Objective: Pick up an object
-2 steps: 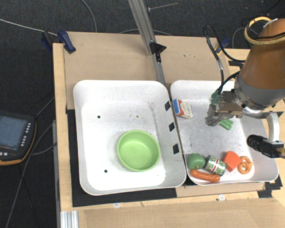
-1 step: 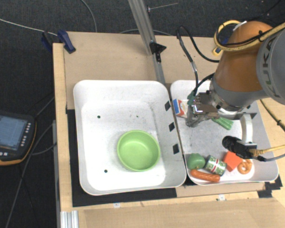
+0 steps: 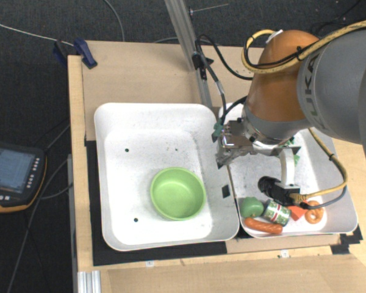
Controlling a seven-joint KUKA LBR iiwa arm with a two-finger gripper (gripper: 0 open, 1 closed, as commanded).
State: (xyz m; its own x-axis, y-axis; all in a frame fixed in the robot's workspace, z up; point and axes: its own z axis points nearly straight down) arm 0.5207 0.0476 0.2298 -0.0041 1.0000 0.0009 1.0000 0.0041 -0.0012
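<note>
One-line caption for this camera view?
KUKA arm reaches over right bin of small items; green bowl sits in left bin.

Open floor around green bowl (image 3: 177, 193) in left bin (image 3: 113, 124); right bin's (image 3: 349, 215) near corner cluttered.

two white bins (image 3: 110, 127), one green bowl (image 3: 177, 193), one can (image 3: 276, 213)

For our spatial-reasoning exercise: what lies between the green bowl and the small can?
In the camera view, between the green bowl and the small can lie the bins' adjoining rims and a green rounded item.
</note>
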